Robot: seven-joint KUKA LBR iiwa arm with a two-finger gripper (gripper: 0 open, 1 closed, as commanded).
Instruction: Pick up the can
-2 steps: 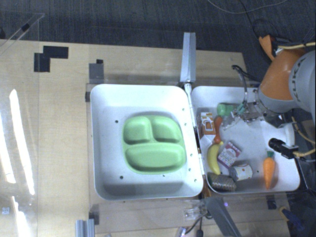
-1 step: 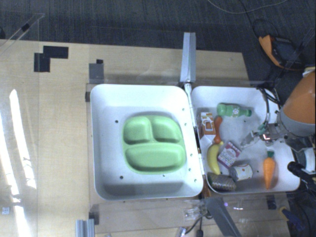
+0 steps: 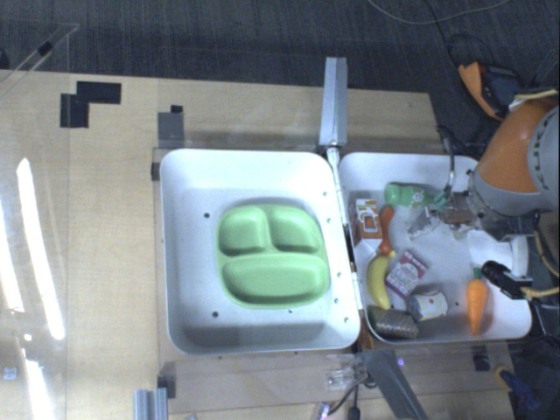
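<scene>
Can [image 3: 429,304] is seen lying on its side near the front wall of the right bin [image 3: 448,259], well apart from the tool [image 3: 440,213].

On the pale tabletop [image 3: 87,234] the left bin [image 3: 185,191] is set, and in it a green divided tray [image 3: 271,254] is held, roughly in the middle.

In the right bin, at its left side, a small carton [image 3: 366,213] is placed, with a short orange piece [image 3: 386,224] just beside it. Below these a banana [image 3: 378,280] is laid lengthwise, and at its lower end a dark grey cylinder [image 3: 394,324] is tucked against the front wall. A green bottle [image 3: 404,193] is laid near the back wall. A pink and white packet [image 3: 405,276] is found between the banana and the can, touching or nearly touching both. The can is thus hemmed in by the packet above and the dark cylinder at its left.

The tool is held over the back half of the bin, just beside the green bottle; whether it is released or clenched cannot be told. A carrot [image 3: 475,305] is laid to the right of the can, near the front right corner.
</scene>
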